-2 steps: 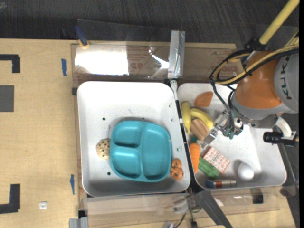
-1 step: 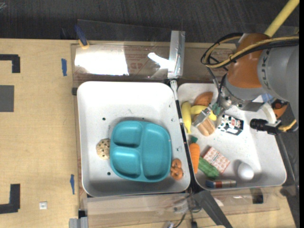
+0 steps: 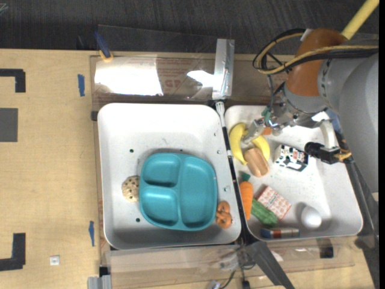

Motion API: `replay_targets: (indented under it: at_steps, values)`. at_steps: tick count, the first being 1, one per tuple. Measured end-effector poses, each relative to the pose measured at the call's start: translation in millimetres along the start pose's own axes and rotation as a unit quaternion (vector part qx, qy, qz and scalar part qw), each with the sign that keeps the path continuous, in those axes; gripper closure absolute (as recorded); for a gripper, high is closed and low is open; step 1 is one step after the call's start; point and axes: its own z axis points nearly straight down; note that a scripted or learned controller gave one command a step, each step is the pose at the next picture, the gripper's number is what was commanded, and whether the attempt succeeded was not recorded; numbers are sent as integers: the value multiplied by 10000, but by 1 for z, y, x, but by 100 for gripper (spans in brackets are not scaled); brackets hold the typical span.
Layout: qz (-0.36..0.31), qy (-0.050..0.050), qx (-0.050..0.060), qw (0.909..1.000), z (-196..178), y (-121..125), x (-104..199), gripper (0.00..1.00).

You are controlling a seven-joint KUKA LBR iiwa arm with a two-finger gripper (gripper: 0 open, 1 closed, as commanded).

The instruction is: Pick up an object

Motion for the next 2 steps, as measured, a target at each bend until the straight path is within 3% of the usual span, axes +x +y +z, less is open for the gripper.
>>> replay_targets:
  at_steps: [1, 2]
  values:
    - [-2, 27, 138, 9999, -5, -6, -2, 100]
    - [478, -28, -66, 9988, -101, 16, 51, 100]
